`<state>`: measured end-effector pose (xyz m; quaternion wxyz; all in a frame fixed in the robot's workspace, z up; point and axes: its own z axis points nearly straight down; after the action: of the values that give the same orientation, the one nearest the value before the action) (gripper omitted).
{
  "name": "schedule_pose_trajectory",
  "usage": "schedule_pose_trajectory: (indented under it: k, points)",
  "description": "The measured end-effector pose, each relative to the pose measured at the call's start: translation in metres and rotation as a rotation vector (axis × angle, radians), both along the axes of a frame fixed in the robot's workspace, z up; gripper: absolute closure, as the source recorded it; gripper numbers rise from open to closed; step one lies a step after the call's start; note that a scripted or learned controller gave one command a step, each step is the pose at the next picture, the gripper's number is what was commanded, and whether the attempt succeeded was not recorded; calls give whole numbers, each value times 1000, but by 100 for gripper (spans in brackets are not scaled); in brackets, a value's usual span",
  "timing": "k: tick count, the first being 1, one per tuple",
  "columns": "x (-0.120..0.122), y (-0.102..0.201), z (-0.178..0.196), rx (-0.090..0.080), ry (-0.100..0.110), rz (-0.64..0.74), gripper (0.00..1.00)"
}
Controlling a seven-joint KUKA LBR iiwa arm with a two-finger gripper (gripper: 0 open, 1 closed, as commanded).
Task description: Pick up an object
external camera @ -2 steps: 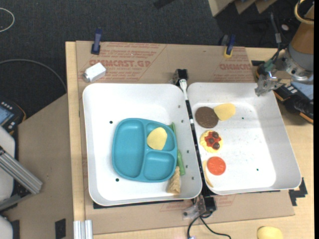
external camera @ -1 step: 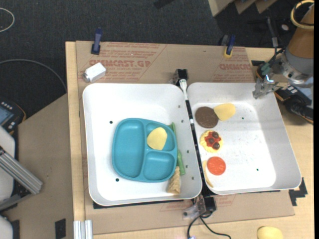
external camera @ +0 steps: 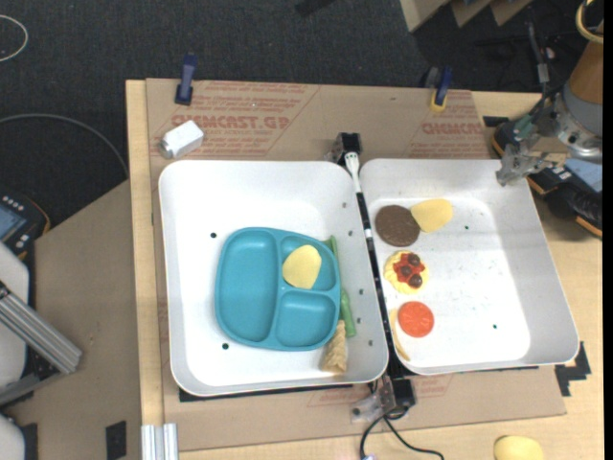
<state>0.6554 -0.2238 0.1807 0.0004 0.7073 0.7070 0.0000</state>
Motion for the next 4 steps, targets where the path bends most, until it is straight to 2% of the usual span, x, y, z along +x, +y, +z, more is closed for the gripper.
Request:
schedule_pose_trajectory:
  k: [1,4]
  points:
    - [12,0,-27,-1,-1,2,100]
    - [11,1,-42,0,2,2,100]
